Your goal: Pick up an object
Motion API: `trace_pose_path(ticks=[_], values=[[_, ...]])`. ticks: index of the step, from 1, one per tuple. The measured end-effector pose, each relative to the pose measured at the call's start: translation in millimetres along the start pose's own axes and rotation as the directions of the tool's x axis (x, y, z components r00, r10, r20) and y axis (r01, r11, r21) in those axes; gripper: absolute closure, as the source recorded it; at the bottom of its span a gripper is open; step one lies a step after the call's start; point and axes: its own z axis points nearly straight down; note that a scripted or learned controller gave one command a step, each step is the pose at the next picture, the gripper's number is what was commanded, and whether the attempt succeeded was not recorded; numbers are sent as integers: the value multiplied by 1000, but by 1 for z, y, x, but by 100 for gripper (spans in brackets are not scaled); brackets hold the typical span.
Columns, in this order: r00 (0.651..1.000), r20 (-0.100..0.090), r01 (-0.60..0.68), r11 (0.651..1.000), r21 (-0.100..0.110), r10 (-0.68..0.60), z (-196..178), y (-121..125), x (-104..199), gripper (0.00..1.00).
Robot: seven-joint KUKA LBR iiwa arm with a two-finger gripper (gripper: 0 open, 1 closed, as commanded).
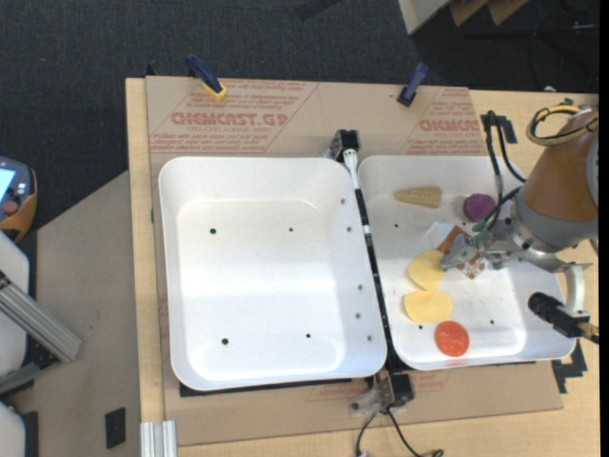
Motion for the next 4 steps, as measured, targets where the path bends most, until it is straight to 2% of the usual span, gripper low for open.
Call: trace_pose_path(ticks=[1, 2, 3, 4], values=[[1000, -2, -1, 1000, 3, 1, -10, -2, 2, 100], [1000, -3, -1, 1000, 4, 1, -9, -3, 2, 0], [1000, -2, 2, 1000, 5, -2, 1, 52, -13, 0], [1000, -12, 5, 1000, 27, -4, 3, 97, -33, 0]])
